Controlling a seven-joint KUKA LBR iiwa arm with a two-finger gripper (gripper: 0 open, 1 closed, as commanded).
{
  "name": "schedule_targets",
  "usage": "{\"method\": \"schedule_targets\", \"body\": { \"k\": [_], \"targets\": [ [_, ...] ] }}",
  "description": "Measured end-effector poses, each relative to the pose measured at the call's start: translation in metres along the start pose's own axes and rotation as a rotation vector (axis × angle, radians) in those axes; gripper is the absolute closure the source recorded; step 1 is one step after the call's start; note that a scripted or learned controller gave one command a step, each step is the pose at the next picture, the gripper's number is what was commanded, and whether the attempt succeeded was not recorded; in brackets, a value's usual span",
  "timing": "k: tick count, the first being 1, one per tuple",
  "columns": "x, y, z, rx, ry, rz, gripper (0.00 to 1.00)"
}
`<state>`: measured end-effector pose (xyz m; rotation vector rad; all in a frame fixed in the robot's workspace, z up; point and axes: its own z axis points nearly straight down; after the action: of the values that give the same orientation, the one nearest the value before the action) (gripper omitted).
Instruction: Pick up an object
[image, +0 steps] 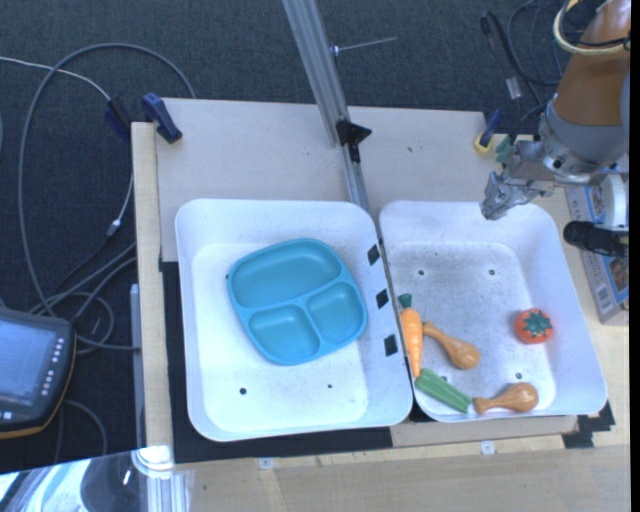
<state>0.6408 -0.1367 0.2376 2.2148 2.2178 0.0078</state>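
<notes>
In the right bin (560, 260) lie a red tomato (533, 326) near the right wall, an orange carrot (410, 338) by the left wall, a tan drumstick (452, 346) beside it, a second drumstick (509, 398) near the front, and a green piece (441, 390) at the front left. My gripper (497, 206) hangs over the bin's far rim, well away from all of them, with nothing seen between its fingers.
The left bin (200, 300) holds a blue divided plate (297, 299). A metal pole (325, 70) slants down to the gap between the bins. Cables and a tablet (30, 368) lie off the bench to the left.
</notes>
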Motion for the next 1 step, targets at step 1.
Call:
{"method": "schedule_targets", "body": {
  "k": [1],
  "targets": [
    [0.0505,-0.0132,-0.0093,0.009,0.005,-0.004,1.00]
  ]
}}
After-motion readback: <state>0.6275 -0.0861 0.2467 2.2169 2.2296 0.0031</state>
